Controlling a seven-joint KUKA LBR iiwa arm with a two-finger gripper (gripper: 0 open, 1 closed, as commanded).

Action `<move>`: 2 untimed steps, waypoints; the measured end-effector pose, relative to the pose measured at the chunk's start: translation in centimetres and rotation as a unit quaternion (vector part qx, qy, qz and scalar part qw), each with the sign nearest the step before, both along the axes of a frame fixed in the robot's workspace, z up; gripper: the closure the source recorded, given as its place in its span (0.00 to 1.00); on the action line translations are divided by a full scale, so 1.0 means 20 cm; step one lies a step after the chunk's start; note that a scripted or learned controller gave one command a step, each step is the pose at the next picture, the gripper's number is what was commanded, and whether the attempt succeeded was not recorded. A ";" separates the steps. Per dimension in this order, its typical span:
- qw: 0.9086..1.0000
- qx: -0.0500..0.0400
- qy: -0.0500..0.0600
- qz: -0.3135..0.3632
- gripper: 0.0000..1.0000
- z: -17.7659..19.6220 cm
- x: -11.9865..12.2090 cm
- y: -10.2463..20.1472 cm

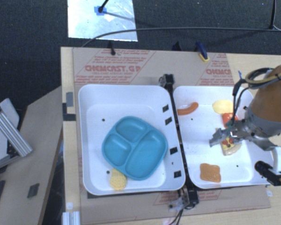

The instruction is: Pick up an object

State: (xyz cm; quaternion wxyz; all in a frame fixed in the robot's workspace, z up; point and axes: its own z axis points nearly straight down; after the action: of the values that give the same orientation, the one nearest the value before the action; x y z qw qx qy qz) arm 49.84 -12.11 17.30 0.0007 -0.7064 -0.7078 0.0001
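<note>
My gripper [226, 140] hangs low over the right bin [196, 172], just above a small pizza-slice toy [231, 148] near the bin's right side. The arm's orange band and grey wrist cover the bin's right edge. An orange sausage [188, 108] lies at the bin's upper left, a yellow piece [221, 107] at the top, a red piece [227, 118] just below it, partly hidden by the arm. An orange bread-like piece [210, 172] lies near the front wall.
The left bin [91, 125] holds a blue divided plate [134, 147] and a yellow corn-like piece [117, 179] at its front. A black divider with clips runs between the bins. A foil sheet [101, 13] lies behind the bench.
</note>
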 end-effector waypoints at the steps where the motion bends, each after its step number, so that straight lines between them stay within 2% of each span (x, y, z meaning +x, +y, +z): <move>1: 1.000 0.000 0.001 0.000 0.00 -0.29 0.04 -0.01; 2: 1.000 0.000 -0.001 -0.001 0.00 -0.45 0.04 0.00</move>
State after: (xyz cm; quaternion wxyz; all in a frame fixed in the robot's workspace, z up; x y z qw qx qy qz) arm 50.70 -12.21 8.34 0.0002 -0.7068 -0.7074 -0.0003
